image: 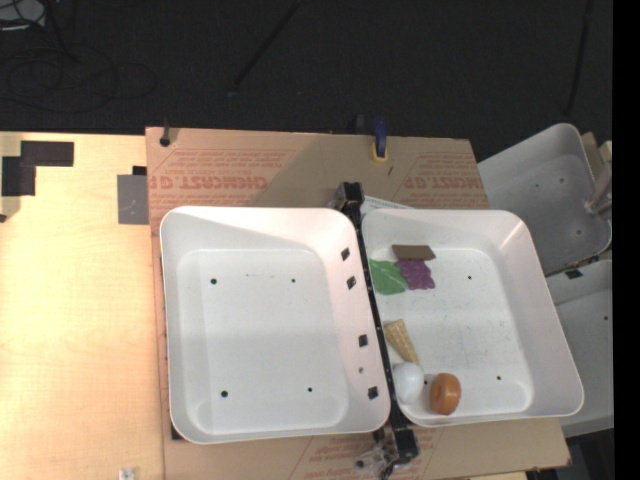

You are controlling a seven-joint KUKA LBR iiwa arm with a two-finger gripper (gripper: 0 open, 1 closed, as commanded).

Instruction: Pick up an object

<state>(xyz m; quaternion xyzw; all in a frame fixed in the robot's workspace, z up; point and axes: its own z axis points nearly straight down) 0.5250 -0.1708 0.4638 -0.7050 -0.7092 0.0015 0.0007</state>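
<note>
Where the left bin [190,258] meets the right bin [520,298], objects crowd the right bin's left side: brown block [412,253], purple piece [418,275], green piece [387,277], tan wedge [402,340], white ball [407,380], orange ball [445,393] at lower centre. Claw state: cannot tell.

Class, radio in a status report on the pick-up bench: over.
Right bin holds six pieces: orange ball, white ball, cone, green, purple, brown. Balls touching. Nothing picked yet.
</note>
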